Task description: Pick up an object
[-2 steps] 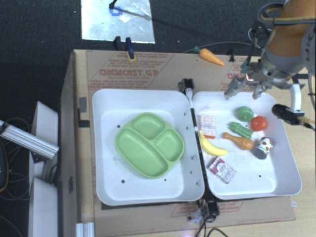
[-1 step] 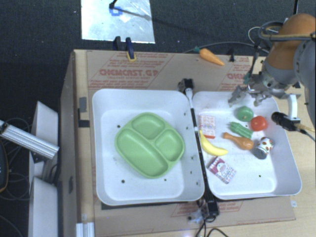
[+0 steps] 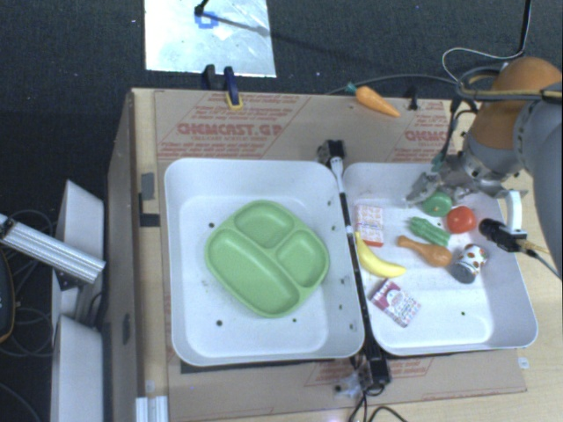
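**Arm over the right bin, nothing yet lifted**

A brown cardboard-covered bench (image 3: 264,121) on dark carpet bears two shallow white plastic bins side by side. Nearest the camera, in the right bin (image 3: 440,328), lies a small red-and-white printed packet (image 3: 396,303). Beyond it sit a yellow toy banana (image 3: 376,260), a grey-and-white rounded toy (image 3: 467,265), an orange-brown toy drumstick (image 3: 427,251), a second red-and-white printed packet (image 3: 369,221), a long green toy vegetable (image 3: 429,231) and a red toy tomato (image 3: 460,219). The left bin (image 3: 202,200) holds a light green three-compartment plastic plate (image 3: 266,256). Farther back, the two-finger gripper (image 3: 433,187) hangs just over a round green toy (image 3: 436,205) at the right bin's far side; whether the pincer is parted or closed cannot be told. Every object appears to rest on the bin floor, so the pick seems unfinished: closing on an item and lifting remain. An orange toy carrot (image 3: 378,102) lies on the bench behind the bins.
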Controlling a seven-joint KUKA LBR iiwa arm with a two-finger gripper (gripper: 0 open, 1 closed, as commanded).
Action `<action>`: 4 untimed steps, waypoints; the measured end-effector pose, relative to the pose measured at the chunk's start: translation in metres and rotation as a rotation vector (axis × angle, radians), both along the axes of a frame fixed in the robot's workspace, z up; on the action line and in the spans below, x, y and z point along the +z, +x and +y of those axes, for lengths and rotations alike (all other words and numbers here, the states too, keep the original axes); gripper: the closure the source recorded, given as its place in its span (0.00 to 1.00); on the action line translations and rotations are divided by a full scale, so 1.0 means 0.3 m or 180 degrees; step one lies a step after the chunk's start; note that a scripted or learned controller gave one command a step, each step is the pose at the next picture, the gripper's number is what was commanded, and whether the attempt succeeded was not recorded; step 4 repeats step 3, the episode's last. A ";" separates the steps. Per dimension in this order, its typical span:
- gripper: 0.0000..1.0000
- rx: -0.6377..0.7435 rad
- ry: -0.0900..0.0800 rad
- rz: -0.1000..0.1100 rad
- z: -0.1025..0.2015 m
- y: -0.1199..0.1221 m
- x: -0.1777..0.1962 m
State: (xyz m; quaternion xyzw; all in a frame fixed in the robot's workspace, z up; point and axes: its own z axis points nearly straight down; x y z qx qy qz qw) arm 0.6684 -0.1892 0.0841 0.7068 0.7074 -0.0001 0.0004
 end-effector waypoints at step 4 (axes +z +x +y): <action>1.00 0.0004 0.0002 -0.0007 0.247 -0.350 0.572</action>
